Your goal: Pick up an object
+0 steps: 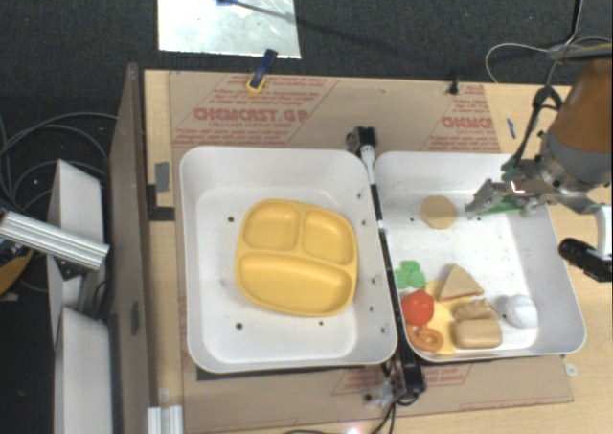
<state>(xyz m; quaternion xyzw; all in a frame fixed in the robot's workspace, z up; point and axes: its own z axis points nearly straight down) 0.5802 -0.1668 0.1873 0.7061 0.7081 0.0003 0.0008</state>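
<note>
Several toy foods are heaped below the gripper (482, 200), so the lone tan disc (440, 212), just left of the fingertips and untouched, is judged the easier target; finger spacing cannot be told.

Looks like a robotics lab setup: two white bins (287, 169) on a bench (316, 102) covered in printed cardboard, loose cables (38, 149) trailing over dark carpet (77, 20), and aluminium framing (53, 239) on the left.
</note>
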